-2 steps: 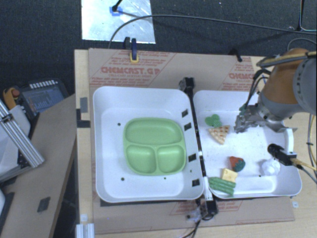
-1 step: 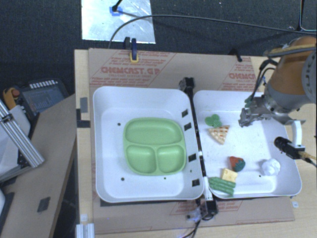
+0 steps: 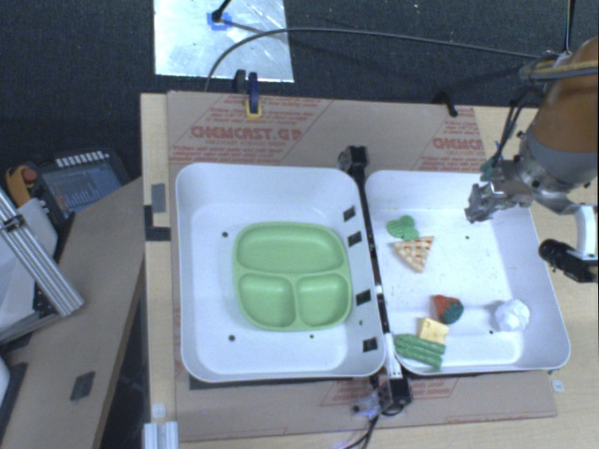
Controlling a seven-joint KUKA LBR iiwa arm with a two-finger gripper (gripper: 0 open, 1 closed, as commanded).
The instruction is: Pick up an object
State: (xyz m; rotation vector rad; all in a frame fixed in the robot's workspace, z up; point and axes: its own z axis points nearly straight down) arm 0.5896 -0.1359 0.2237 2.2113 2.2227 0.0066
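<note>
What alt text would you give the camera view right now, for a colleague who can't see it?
The arm's gripper hangs over the upper part of the right bin, apart from the small toy foods lying there: a green piece, a waffle wedge, a red and teal piece, a yellow block, green beans and a white ball. The left bin holds a green divided tray.

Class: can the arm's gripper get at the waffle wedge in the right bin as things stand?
Probably yes. The gripper hovers over the right bin, and the waffle wedge lies uncovered, apart from the green piece beside it.
</note>
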